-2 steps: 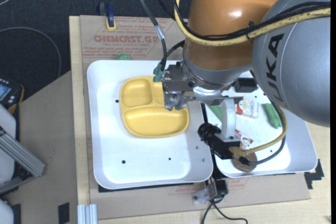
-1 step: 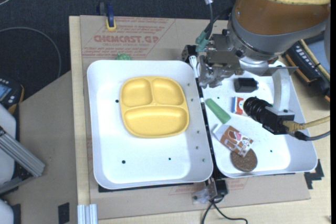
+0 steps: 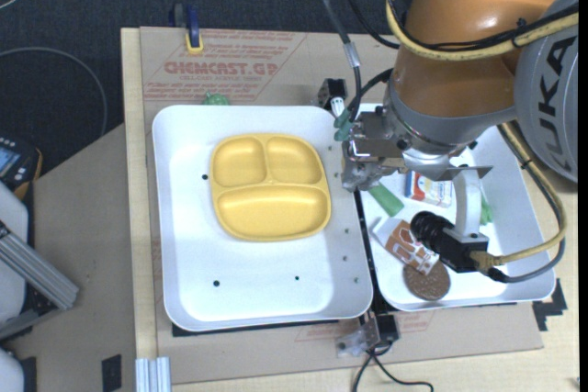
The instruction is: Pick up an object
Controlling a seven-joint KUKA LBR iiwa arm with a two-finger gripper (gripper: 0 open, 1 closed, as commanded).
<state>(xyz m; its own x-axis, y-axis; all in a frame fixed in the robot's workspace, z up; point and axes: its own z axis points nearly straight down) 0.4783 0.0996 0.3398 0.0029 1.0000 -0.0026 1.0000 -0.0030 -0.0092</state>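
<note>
1. Claw (image 3: 361, 162) hangs over the left rim of the right bin (image 3: 514, 188); whether it is spread or pressed together cannot be told.
2. Left bin (image 3: 184, 271): one yellow divided plate (image 3: 268, 186).
3. Right bin, near side: one brown disc (image 3: 427, 282) touching one brown packet (image 3: 401, 240); one green strip (image 3: 386, 197) farther.

Glossy plastic — yellow divided plate (image 3: 270, 186).

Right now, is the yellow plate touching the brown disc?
Apart. Camera view shows the yellow plate in the left bin, the brown disc in the right bin.
</note>
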